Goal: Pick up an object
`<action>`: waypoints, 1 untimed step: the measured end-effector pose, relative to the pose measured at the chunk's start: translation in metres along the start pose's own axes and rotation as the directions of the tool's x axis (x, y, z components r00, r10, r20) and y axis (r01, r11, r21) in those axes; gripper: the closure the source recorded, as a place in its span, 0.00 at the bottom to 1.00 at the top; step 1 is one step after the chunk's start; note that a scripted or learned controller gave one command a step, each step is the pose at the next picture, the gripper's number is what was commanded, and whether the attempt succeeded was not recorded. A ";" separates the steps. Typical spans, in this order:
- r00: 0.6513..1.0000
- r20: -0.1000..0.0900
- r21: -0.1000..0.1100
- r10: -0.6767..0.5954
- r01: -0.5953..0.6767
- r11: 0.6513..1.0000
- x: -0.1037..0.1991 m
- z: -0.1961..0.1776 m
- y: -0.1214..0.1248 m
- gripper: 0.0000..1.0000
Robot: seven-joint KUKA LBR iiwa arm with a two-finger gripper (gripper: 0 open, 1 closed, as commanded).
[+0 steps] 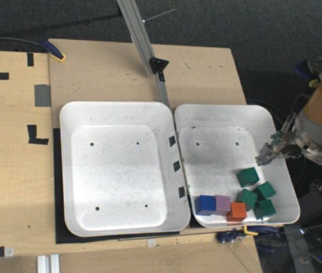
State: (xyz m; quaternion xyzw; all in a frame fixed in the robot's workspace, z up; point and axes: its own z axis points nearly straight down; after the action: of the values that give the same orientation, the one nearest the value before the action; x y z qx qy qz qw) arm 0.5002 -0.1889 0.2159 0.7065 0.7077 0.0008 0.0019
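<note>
**A:** Where is the grey two-finger gripper [264, 154] right now?

**B:** Over the right-hand shallow white plastic bin [217, 118], by its right wall. The grey arm with its orange band [320, 104] comes in from the right edge.

**A:** Is it grasping anything?

**B:** Nothing shows between its tips, but they are too small and blurred to say whether they are spread or closed. I cannot tell.

**A:** And the pieces it might pick?

**B:** All lie below the gripper, toward the bin's near edge. The closest is a dark green cube-like block [247, 177], just below the tips and apart from them. Further down sit three more green blocks [261, 201] clustered together. To their left, further from the gripper, a small orange block [238, 211], a pale purple block [222, 203] and a blue cube [206, 204] form a row along the near wall, each touching the next.

**A:** The other bin?

**B:** The left-hand shallow white bin [70, 152] lies well away to the gripper's left.
</note>
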 end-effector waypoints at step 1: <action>1.000 -0.004 0.005 -0.006 0.006 1.000 0.055 0.008 0.021 1.00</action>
State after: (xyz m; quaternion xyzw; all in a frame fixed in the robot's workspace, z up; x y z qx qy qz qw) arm 0.5215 -0.1338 0.2081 0.7046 0.7096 0.0003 -0.0011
